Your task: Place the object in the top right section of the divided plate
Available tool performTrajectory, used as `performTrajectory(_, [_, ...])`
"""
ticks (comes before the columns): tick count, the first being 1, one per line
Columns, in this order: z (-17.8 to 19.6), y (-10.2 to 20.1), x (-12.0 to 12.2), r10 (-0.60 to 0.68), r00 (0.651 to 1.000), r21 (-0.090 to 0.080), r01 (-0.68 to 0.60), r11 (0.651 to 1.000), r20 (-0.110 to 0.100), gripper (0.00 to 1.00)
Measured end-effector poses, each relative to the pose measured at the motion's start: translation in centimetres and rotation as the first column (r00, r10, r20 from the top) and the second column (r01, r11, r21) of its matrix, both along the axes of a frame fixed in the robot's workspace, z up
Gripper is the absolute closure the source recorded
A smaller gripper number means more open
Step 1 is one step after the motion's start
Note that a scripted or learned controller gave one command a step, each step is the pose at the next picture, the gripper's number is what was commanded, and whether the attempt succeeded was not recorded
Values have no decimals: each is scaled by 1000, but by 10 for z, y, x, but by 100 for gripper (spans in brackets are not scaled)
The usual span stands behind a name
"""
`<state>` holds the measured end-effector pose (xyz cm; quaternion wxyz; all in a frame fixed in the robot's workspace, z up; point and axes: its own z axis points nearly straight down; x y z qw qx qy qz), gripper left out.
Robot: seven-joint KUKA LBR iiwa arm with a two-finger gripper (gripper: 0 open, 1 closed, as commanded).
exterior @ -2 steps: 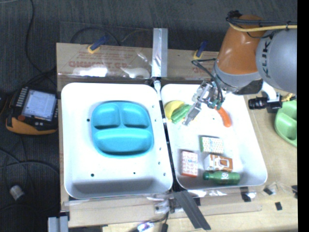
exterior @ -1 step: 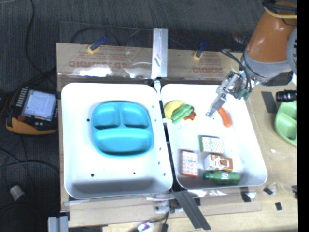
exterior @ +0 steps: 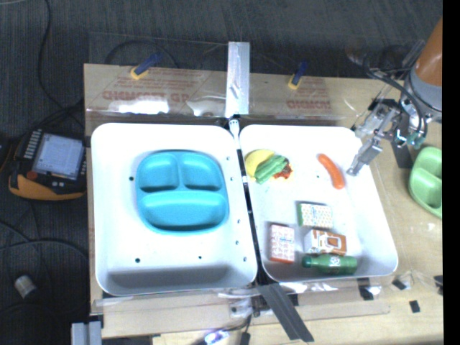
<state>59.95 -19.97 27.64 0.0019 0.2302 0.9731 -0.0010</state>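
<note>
The gripper (exterior: 361, 152) hangs at the right bin's (exterior: 384, 225) far right rim, apparently empty; I can't tell its opening. The orange sausage (exterior: 330, 170) lies beside it, long axis running upper-left to lower-right. The blue divided plate (exterior: 181, 190) sits in the left bin (exterior: 108, 214).

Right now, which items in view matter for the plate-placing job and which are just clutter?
Job-relevant:
- blue divided plate in the left bin
- gripper over the right bin
- candidate objects there: orange sausage, yellow-green toy, small boxes, green bottle

Lying about:
- handheld device left of the bench
- green container at right
</note>
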Motion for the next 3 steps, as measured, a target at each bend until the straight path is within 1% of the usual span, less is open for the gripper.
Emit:
performTrajectory(1, [-29,-21,33,362,932,1,-362,932,1,0])
performTrajectory(2, [-24,-23,30,140,990,3,-140,990,1,0])
performTrajectory(3, [6,-13,33,476,880,0,-476,880,1,0])
